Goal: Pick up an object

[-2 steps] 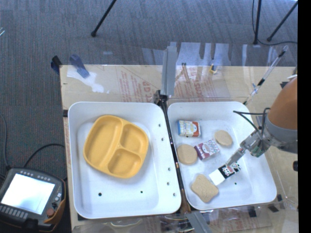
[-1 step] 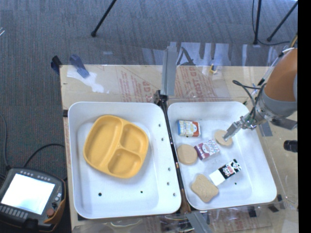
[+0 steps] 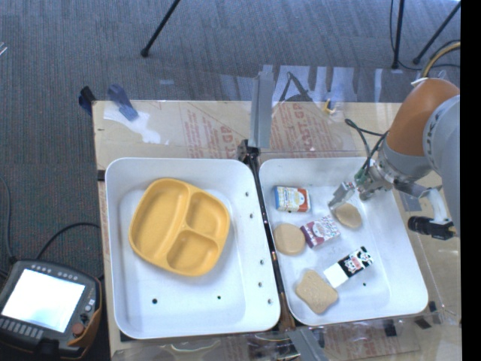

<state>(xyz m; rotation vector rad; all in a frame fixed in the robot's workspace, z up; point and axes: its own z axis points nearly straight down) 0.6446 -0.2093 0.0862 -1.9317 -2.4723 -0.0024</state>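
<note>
1. We see our gripper (image 3: 347, 194) low in the right bin (image 3: 391, 277), near its upper right area, reaching in from the right.
2. Its fingers look spread apart, with nothing between them.
3. Just beside the fingertips lies a small tan round cookie (image 3: 348, 216), the nearest thing to take.
4. We judge the cookie light, stiff and flat, likely toy food; its low edge gives little to grip, so we would close across its width, pressing down to the bin floor.
5. Other choices lie close: a red carton (image 3: 322, 232), a larger round biscuit (image 3: 288, 239), a blue-and-white carton (image 3: 291, 198), a cow-print carton (image 3: 350, 266) and a bread slice (image 3: 316, 291).
6. The yellow tray (image 3: 179, 226) sits in the left bin (image 3: 135, 307), well apart.
</note>
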